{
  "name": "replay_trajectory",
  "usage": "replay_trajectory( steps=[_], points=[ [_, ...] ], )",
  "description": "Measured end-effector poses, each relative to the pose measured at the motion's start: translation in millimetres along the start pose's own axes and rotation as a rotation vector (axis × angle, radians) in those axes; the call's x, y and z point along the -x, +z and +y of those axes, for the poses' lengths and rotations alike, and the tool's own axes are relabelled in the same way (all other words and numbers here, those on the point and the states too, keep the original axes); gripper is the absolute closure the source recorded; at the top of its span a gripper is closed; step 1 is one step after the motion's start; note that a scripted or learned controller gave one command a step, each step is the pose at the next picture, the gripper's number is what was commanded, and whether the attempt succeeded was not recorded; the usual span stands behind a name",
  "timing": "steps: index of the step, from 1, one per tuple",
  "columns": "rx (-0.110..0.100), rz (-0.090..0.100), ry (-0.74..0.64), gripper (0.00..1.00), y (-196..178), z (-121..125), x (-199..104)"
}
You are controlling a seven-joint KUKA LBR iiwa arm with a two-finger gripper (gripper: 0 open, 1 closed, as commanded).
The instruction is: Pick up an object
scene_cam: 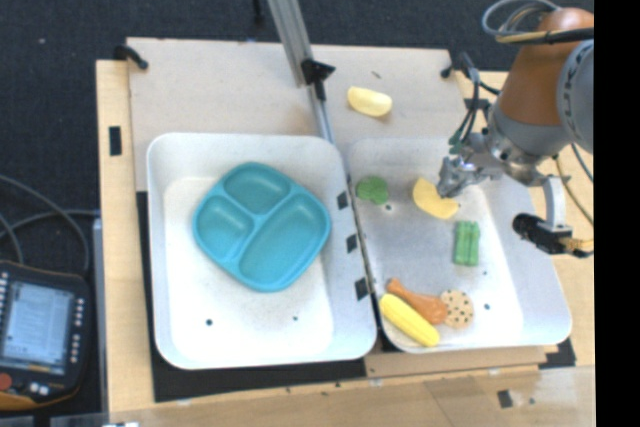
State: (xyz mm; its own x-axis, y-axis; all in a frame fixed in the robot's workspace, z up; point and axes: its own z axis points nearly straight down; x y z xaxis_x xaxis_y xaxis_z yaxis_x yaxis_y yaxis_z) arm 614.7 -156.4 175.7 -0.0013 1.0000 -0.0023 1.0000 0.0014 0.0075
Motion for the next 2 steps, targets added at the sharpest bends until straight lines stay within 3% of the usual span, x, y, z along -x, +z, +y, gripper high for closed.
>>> replay_trajectory(
  steps=[2],
  points=[
    [-0.001, 0.000, -0.001, 1.00, -103, 10, 11]
  ],
)
